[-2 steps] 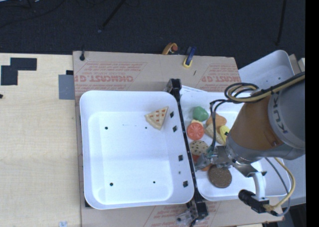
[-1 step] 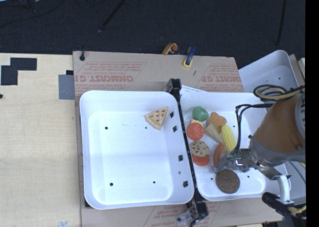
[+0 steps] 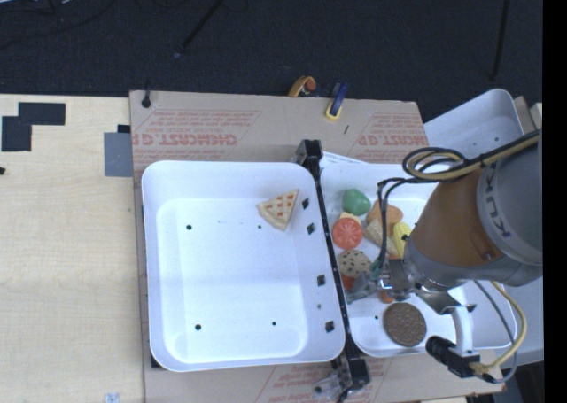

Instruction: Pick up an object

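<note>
My gripper [image 3: 384,284] hangs low over the right bin [image 3: 496,339], under the grey arm and its orange band. Just to its left lie a chocolate-chip cookie [image 3: 354,262] and a red tomato [image 3: 347,233]. A dark brown round disc [image 3: 405,324] lies just below it. Farther back sit a green piece [image 3: 356,200], an orange-tan piece [image 3: 386,215] and a bit of yellow [image 3: 403,231], partly hidden by the arm. In the left bin [image 3: 168,259], a pizza slice [image 3: 280,209] lies near the far right corner.
A black divider [image 3: 324,242] with clamps runs between the two bins. Both bins rest on a cardboard sheet [image 3: 221,127]. Cables loop around the arm's wrist [image 3: 434,162]. A white container [image 3: 483,127] stands at the back right.
</note>
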You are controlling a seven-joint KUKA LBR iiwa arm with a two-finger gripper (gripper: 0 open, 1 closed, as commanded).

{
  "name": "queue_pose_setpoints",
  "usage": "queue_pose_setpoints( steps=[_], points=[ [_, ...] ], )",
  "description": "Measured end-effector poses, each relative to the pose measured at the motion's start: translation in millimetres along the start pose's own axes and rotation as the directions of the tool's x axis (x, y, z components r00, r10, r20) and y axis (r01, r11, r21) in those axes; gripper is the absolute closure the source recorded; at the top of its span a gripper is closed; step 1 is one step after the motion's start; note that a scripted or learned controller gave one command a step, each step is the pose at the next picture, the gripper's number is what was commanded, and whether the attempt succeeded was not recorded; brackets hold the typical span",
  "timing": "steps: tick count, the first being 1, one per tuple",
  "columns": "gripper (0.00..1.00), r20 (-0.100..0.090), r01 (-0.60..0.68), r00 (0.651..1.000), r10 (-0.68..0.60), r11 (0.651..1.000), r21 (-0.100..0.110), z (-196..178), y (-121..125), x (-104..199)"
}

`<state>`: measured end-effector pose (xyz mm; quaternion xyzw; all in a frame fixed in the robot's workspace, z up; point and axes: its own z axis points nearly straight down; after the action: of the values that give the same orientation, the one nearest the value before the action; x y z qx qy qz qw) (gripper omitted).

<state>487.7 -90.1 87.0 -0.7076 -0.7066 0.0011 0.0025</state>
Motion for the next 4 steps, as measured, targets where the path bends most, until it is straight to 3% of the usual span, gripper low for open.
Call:
queue_pose_setpoints(
  steps=[1, 2, 3, 4],
  points=[
    [1.00, -0.001, -0.003, 1.000, 0.003, 1.000, 0.001, -10, 0, 1],
    [1.00, 0.002, 0.002, 1.000, -0.002, 1.000, -0.005, -103, 41, 76],
    [1.00, 0.002, 0.002, 1.000, -0.002, 1.000, 0.000, -100, 34, 84],
    [1.00, 0.002, 0.002, 1.000, -0.002, 1.000, 0.000, -100, 7, 103]
  ],
)
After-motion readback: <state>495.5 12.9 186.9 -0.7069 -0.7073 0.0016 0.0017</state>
